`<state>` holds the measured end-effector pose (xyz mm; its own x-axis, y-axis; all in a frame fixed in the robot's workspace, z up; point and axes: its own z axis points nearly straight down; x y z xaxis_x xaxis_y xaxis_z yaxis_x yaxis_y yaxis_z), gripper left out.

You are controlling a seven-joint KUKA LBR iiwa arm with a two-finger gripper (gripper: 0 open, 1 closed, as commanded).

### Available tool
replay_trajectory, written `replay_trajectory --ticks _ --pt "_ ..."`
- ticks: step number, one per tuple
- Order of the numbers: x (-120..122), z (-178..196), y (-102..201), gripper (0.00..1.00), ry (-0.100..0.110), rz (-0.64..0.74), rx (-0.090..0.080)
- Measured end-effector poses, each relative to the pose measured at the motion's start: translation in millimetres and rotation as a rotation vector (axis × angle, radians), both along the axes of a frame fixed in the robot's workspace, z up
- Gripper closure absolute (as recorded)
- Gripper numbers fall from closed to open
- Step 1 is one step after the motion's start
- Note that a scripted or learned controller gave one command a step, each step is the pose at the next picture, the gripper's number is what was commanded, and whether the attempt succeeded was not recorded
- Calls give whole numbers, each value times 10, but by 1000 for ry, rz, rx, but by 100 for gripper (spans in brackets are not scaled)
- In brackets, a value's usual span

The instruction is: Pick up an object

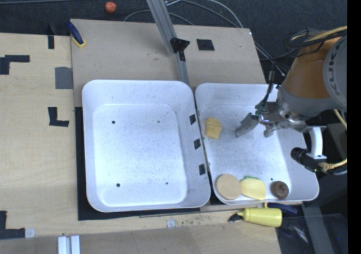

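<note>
Dark carpet is seen beyond a light wooden bench (34, 151), on which two shallow white bins are set side by side over a tan board (130, 49). From the right of the view, the grey arm with its orange band (307, 75) is extended over the right bin (265, 95), and the gripper (246, 127) is positioned low above that bin's floor, its dark fingers (243, 128) pointed toward the left. Whether the fingers are spread or pressed together cannot be told, and nothing is seen between them. A small yellow sponge-like piece (213, 128) lies on the bin floor to the left of the gripper, near it but apart. Below the gripper, along the near wall of the same bin, three objects are lined up: a round tan disc (228, 186), a yellow rounded piece (254, 188) touching it on its right, and a small dark brown round object (279, 189) just beside that. Outside the bin, below this row, a yellow tool with a dark tip (260, 216) is laid on the bench edge. The left bin (90, 95) is located well to the left of the gripper. A grey metal post (163, 16) is seen rising at a slant above and to the left of the gripper, and loose cables (203, 13) are strung across the carpet behind it. A small orange ball (110, 6) lies on the carpet far to the upper left.
</note>
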<state>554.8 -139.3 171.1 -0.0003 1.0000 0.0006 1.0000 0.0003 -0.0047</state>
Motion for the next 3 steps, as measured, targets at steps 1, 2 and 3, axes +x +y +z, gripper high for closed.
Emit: replay_trajectory --ticks 1,2,3 --pt "-92 -468 14 0 0 0 0" --pt "-83 -348 14 100 -4 1 -1" --pt "-148 221 67 100 -9 0 -1"
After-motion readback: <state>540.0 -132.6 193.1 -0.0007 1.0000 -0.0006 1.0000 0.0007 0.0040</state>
